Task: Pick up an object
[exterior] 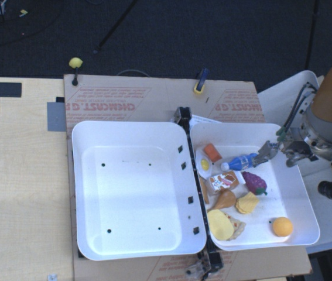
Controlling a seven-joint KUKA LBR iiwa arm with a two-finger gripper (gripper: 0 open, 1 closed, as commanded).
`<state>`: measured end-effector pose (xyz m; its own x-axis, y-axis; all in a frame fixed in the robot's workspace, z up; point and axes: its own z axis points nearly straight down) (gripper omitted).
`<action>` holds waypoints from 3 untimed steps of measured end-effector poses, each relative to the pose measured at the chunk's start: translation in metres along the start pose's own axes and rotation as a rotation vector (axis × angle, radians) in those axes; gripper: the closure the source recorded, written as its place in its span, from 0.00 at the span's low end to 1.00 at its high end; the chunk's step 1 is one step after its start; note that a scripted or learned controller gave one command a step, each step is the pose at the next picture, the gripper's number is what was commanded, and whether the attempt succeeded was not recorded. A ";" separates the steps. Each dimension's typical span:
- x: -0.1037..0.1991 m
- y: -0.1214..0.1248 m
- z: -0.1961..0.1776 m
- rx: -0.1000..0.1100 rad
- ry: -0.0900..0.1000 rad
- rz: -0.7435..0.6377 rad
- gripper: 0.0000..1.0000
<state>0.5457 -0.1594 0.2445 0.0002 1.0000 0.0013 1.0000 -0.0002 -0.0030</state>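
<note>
Cut off at the right edge of the frame: most of the arm (324,107), with cables running down to the gripper (280,155). Fingers apart, nothing between them, low over the upper right part of the right bin (308,206); left finger (266,151) at the end of a blue bottle (240,161), touching or just short, hard to tell.

Crowded against the bin's left wall: an orange block (212,152), a small yellow piece (205,164), a red and white packet (223,181) partly under the bottle, a purple toy (253,182), a brown lump (224,199), a yellow wedge (247,204) and a pale yellow disc (219,224) overlapping something flat and too blurred to name.

Alone near the lower right corner, well apart from the heap: an orange ball (281,226), with bare white floor around it.

Left bin (130,192) at centre frame, both on cardboard (125,98) over the pale table (19,186).
</note>
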 end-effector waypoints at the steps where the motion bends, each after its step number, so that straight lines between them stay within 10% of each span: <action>1: 0.080 0.014 0.113 0.010 0.005 -0.005 0.00; 3: 0.248 -0.003 0.054 0.002 0.002 -0.007 0.00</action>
<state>0.5426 0.0889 0.1909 -0.0068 1.0000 0.0035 1.0000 0.0068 -0.0048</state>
